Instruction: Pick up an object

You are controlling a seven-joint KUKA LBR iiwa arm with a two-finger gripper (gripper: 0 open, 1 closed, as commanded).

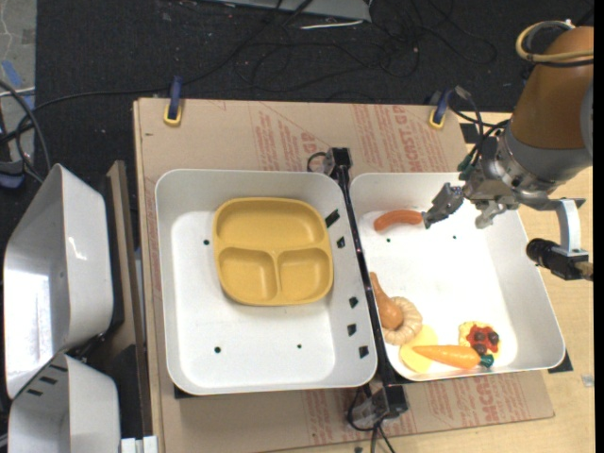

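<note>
**Gripper poised beside the sausage, nothing caught yet**

Camera view: The two-finger gripper (464,208) hangs over the far part of the right white bin (528,291), its fingers spread apart with nothing between them. One dark fingertip sits just beside the right end of the small orange-red toy sausage (398,219), which lies flat on the bin floor near the far left corner; the other, paler finger stands off to the right.

The likely trouble is a miss. With the sausage lying off to the left of the fingers rather than between them, a closing move from here would probably catch only its tip or nothing, and the round, smooth piece could roll or skid away toward the bin wall. A descent that lands on the sausage end could also pin it instead of straddling it.

The other candidates lie well apart at the near edge: a tan croissant-shaped toy (396,315), an orange plastic carrot (445,355) on a pale yellow piece, and a small red-and-yellow toy (480,337) too small to identify. The left white bin (189,281) holds a yellow divided plastic tray (274,251).

The arm is cut off at the right edge, and whether the fingertip actually touches the sausage cannot be told.
</note>
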